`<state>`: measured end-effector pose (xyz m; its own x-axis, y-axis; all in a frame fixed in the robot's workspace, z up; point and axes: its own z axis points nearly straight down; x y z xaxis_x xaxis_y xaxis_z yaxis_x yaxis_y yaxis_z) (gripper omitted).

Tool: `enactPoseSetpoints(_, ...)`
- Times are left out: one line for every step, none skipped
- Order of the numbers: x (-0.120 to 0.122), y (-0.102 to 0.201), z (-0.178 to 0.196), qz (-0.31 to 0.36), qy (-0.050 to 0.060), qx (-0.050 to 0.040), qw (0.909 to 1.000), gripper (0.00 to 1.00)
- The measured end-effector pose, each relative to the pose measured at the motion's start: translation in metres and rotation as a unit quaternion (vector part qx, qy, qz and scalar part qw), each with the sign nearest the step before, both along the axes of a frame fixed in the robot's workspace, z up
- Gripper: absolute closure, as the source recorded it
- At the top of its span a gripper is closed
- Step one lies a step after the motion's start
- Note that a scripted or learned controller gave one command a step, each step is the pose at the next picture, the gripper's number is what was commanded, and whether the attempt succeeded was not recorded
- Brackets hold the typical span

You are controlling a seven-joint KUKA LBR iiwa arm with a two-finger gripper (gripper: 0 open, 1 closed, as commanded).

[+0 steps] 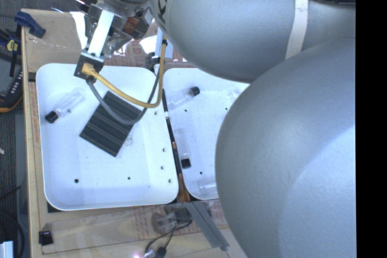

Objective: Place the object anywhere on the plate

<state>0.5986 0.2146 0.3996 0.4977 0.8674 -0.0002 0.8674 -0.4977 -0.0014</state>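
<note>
A clear vial with a black cap (62, 107) lies near the left wall of the left bin (97, 190). My gripper (111, 122), a dark ribbed block at the end of a grey stem and yellow cable, hangs over the middle of that bin, to the right of the vial and apart from it. Nothing can be seen held in it. Two more clear vials lie in the right bin (199, 189), one (185, 95) near its back and one (183, 153) by its left wall. The arm's bulk hides most of the right bin.
The grey arm (272, 99) covers the view's right half. A blue clamp (27, 22) sits on the bench's back left corner, a dark device (9, 84) at the left edge, and loose cables (163, 223) in front of the bins.
</note>
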Motion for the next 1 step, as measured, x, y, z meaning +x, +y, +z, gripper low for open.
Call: enactPoseSetpoints(-0.0488,-0.0472,-0.0934,-0.149,0.003,-0.0013,0.9888,1.0)
